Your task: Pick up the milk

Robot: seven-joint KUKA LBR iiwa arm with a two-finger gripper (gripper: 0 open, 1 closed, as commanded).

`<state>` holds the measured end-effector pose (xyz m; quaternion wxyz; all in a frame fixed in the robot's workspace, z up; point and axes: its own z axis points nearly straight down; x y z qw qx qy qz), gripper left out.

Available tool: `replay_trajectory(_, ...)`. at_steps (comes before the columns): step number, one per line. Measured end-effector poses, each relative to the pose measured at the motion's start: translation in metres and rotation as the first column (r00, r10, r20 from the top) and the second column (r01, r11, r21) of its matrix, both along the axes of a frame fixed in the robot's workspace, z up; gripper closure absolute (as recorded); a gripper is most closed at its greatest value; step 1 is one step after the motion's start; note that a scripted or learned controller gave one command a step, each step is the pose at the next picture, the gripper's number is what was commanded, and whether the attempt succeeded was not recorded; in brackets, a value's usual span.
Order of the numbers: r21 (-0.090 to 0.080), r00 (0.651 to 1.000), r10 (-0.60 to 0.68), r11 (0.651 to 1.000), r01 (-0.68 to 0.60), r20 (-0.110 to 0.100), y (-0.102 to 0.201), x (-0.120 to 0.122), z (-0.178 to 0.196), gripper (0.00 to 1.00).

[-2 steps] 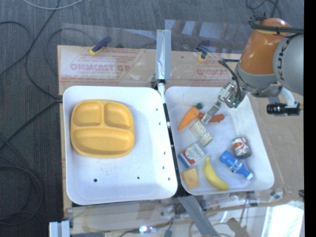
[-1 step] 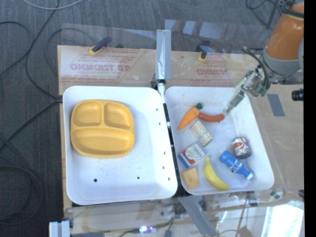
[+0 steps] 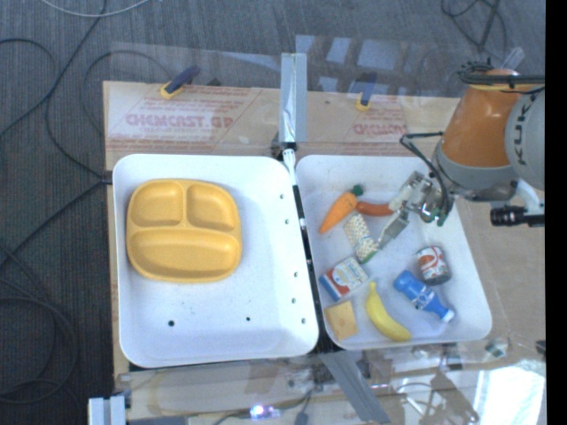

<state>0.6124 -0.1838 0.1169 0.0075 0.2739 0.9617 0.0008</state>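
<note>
The milk (image 3: 345,277) is a small white carton with blue and red print, lying in the right bin (image 3: 469,317) near its left wall. My gripper (image 3: 379,241) reaches down and to the left from the orange-banded wrist (image 3: 478,131). Its tip hangs beside the corn cob (image 3: 357,231), just up and to the right of the milk and apart from it. Nothing shows in the gripper.
Around the milk lie an orange carrot (image 3: 337,211), a red pepper (image 3: 376,209), a yellow banana (image 3: 386,315), a tan cheese wedge (image 3: 341,320), a blue bottle (image 3: 423,296) and a red-and-white can (image 3: 431,263). The left bin (image 3: 266,326) holds a yellow divided plate (image 3: 183,229).
</note>
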Motion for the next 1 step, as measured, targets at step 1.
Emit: replay_trajectory(1, -0.001, 0.998, 0.068, 0.998, -0.068, -0.011, 0.008, 0.0379, -0.0066, 0.0)
